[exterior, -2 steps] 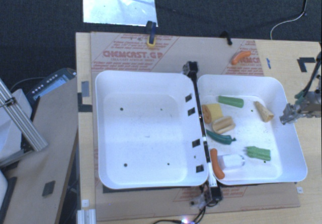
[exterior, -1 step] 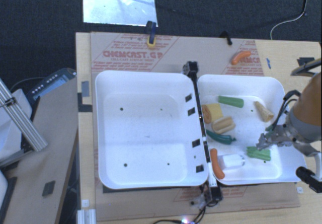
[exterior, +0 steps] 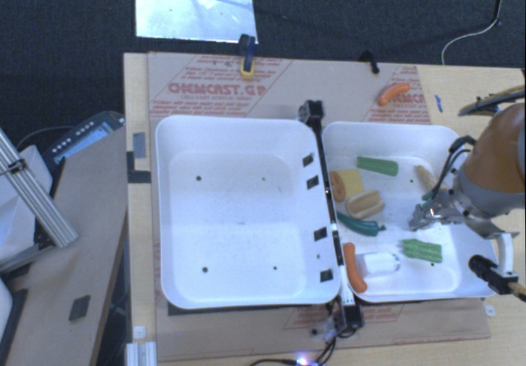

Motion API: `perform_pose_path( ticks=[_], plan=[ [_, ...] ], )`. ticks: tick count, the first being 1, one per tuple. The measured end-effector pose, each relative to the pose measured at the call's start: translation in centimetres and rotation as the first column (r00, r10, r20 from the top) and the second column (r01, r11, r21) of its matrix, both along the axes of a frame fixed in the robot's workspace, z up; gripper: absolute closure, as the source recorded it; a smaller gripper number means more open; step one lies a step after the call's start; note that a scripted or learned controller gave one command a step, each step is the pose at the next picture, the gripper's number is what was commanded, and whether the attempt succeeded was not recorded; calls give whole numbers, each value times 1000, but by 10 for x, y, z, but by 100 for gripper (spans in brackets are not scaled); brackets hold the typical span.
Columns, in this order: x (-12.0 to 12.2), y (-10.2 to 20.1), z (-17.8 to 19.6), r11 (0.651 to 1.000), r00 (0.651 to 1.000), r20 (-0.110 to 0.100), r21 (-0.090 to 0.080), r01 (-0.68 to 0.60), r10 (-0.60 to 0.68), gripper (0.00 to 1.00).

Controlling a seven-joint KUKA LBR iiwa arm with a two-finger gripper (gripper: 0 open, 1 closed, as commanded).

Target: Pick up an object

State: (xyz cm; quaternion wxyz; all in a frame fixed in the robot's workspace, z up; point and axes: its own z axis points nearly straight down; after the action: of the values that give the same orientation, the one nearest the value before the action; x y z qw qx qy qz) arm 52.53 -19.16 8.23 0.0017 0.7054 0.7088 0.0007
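The right bin [exterior: 386,136] holds several toy foods: a green piece [exterior: 377,165] at the back, a yellow block [exterior: 348,184], a tan bun-shaped piece [exterior: 365,204], a dark green pepper [exterior: 359,225], a white item [exterior: 380,262], a green ridged piece [exterior: 422,251] and a beige stick [exterior: 425,178]. An orange carrot [exterior: 353,266] lies along the divider. My gripper [exterior: 425,215] hangs low in the right bin's right half, just above the green ridged piece and right of the bun-shaped piece. I see nothing held in it.
The left bin [exterior: 168,192] sits beside it. An orange toy [exterior: 394,94] lies on the cardboard behind the right bin. A yellow and blue clamp [exterior: 246,56] stands at the board's back edge. Grey equipment [exterior: 82,136] is at the left.
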Motion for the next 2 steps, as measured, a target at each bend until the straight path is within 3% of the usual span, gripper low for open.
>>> perform_pose_path(
  ticks=[1,2],
  plan=[
    [65,-15,4,1000,1000,6,-2,-1,1,100],
    [74,-16,250,1000,1000,18,-6,-1,2,100]
  ],
)
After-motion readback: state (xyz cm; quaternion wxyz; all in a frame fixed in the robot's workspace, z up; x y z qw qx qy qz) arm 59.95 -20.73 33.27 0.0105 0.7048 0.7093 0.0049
